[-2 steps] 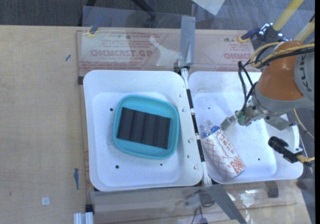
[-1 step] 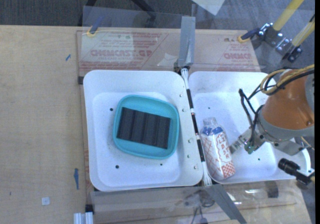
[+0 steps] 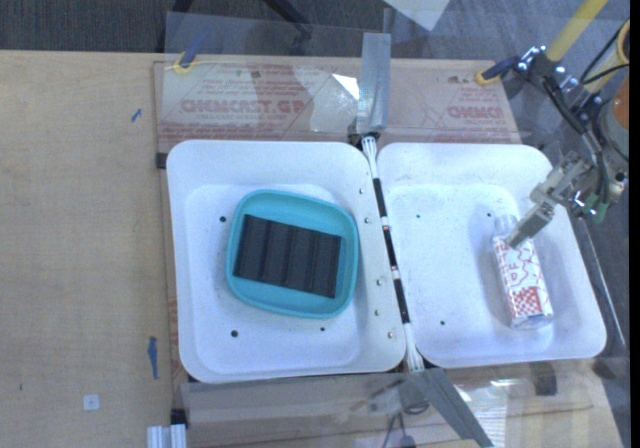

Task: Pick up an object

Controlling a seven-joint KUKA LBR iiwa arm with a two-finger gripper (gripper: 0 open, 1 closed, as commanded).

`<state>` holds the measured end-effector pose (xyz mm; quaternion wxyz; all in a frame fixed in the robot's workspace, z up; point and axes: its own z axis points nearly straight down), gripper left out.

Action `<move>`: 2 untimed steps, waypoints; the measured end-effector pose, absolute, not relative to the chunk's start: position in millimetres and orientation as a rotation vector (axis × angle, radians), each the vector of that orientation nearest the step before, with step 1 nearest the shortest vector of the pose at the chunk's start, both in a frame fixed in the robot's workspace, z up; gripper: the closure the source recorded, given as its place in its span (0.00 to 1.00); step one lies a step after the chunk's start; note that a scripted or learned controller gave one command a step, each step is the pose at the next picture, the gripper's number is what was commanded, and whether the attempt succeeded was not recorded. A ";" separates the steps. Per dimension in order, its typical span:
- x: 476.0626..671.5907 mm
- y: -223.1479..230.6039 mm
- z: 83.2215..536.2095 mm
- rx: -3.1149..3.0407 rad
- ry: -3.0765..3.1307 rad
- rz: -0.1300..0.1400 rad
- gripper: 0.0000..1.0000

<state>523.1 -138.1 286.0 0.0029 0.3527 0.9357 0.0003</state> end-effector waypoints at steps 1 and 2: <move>489.5 -174.2 145.1 1.218 2.894 0.001 0.00; 499.7 -184.1 126.2 1.474 2.741 0.042 0.00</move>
